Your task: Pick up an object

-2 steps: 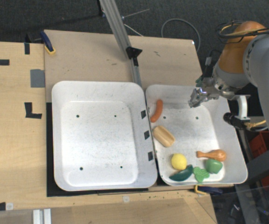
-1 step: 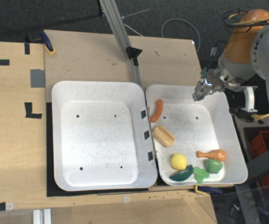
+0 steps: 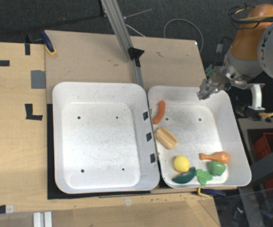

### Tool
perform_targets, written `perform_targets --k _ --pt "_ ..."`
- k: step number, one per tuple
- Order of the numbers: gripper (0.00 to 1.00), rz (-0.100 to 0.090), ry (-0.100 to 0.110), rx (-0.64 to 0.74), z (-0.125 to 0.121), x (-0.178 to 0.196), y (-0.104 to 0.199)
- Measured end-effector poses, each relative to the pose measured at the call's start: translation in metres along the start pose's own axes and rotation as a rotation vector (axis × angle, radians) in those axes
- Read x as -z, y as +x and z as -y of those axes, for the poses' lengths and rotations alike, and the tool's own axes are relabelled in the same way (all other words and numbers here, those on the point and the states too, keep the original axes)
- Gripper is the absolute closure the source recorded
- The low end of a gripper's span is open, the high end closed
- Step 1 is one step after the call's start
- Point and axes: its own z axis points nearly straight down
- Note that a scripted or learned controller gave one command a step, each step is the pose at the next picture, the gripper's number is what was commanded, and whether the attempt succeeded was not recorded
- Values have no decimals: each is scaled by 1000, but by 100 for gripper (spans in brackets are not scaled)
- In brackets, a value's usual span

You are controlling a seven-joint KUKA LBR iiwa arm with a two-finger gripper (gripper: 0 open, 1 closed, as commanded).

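Looking down on the table (image 3: 103, 56), I see my tool (image 3: 205, 91) at the far right corner of the right bin (image 3: 235, 126), just above its rim. I cannot tell how the tool is set from up here; it is small and dark against the bin. Nothing is in it that I can see.

All the toys lie in the right bin, toward me and to the left of the tool. The toy sausage (image 3: 159, 112) is the nearest one. It lies by the bin's left wall, across the bin from the tool. Its long side runs almost straight away from me, leaning a little, with its top end pointing to the far rim.

The bread roll (image 3: 165, 138) is just below the sausage and lies slanted, its long side running down to the right. The yellow ball (image 3: 181, 163), the dark green veggie (image 3: 185, 176), the green pepper (image 3: 213, 170) and the chicken leg (image 3: 215, 157) sit bunched near the front rim, well apart from the tool. The chicken leg lies sideways, thin end pointing left.

I think the sausage is the easy pick: I would go left and a bit toward me, then close across its thin side.

The left bin (image 3: 98, 136) sits beside it.
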Motion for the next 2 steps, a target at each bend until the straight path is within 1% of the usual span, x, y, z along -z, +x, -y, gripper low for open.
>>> perform_targets --k 1,2 --pt "100 -1 3 3 18 6 39" --pt "100 -2 2 5 32 18 91"
